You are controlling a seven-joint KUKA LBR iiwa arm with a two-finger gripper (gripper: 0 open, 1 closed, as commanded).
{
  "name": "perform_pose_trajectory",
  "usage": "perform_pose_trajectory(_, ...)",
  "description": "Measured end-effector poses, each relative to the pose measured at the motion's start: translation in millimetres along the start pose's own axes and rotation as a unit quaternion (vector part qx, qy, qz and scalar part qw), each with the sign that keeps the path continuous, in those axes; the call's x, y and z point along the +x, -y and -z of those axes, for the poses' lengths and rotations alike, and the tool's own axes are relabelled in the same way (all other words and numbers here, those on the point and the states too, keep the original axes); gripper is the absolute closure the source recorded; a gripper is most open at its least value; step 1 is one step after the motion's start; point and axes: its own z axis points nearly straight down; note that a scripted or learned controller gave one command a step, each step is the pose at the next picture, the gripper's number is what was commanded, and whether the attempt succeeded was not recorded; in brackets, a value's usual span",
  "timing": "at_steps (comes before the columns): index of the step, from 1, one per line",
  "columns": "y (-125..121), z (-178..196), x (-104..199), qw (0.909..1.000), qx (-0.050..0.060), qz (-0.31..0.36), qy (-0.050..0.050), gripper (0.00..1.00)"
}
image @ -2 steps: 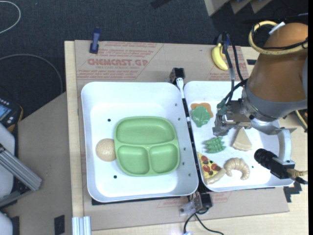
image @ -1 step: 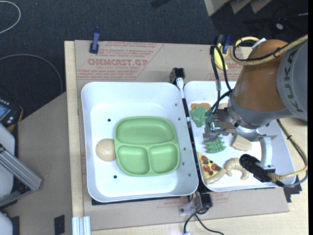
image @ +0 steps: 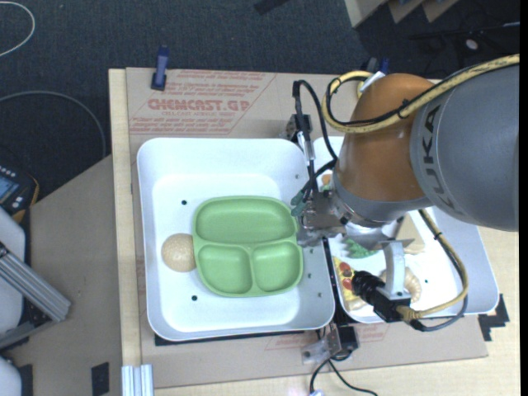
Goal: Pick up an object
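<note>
Camera view shows the arm (image: 396,151) low over the right bin (image: 470,283), its gripper (image: 326,221) just beside the green tray (image: 246,246) in the left bin (image: 165,172)

Light on my feed is bright and even, apparently from overhead. The left bin (image: 157,221) reads almost blown out, its white walls losing detail near the far edge. The green tray (image: 246,246) casts only a thin soft shadow on the bin floor. The arm (image: 437,155) throws a darker shadow over the right bin (image: 462,279), where I cannot make out small items clearly. A dull sheen sits on the orange band (image: 384,139). The carpet (image: 74,31) stays dim. Overall sharpness is modest; printed lettering on the bench (image: 198,106) is slightly soft.
</note>
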Motion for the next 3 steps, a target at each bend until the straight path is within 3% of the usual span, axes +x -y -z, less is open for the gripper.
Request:
perform_pose_trajectory(1, -2, 214, -28, 0.9999, -0.013, -0.005, 0.001, 1.00)
perform_pose_trajectory(2, 1, 167, -94, 1.0000, 0.000, -0.009, 0.003, 1.00)
perform_pose_trajectory(3, 1, 113, -157, 1.0000, 0.001, -0.008, 0.002, 1.00)
